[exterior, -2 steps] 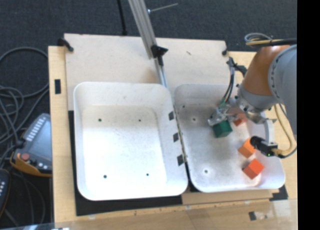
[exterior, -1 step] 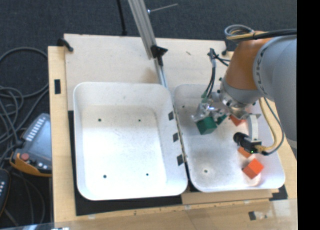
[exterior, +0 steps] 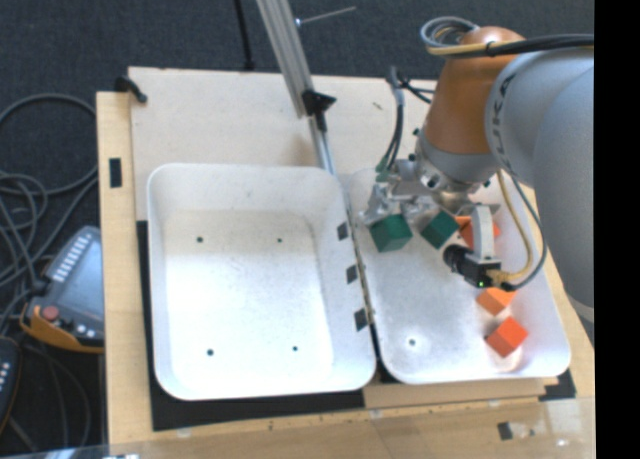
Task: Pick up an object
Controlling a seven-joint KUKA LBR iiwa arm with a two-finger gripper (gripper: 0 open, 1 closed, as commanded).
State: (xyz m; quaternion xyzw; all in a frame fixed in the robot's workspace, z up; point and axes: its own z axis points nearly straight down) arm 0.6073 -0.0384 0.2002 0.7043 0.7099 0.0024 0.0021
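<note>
Arm (exterior: 520, 97) entering from right of frame, grey body, orange band above wrist, wrist tipped down over upper part of right bin (exterior: 540, 352).

Gripper (exterior: 400, 205) low over upper left area of right bin, close to divider between bins. Jaw opening: cannot tell, mechanism seen from above and cluttered by cables and brackets. Nothing seen clamped between the jaws.

Green block (exterior: 390, 232) directly below the gripper body, on or just above bin floor; contact with gripper not resolvable. Second green block (exterior: 438, 229) just to its right, tilted, beside wrist hardware. Small orange-and-white piece (exterior: 478, 230) right of that, partly hidden by black cable loop.

Orange cube (exterior: 506, 337) at lower right of right bin, lying free, well apart from gripper. Smaller orange block (exterior: 495, 299) just above it, near a green light point on the cable connector.

Left bin (exterior: 170, 197) at centre left of frame, white, speckled, four small dark dots on floor.

Aluminium strut (exterior: 285, 47) slanting from top centre down to junction of bins. Handheld pendant (exterior: 70, 282) at left edge, off the bench, among cables.
</note>
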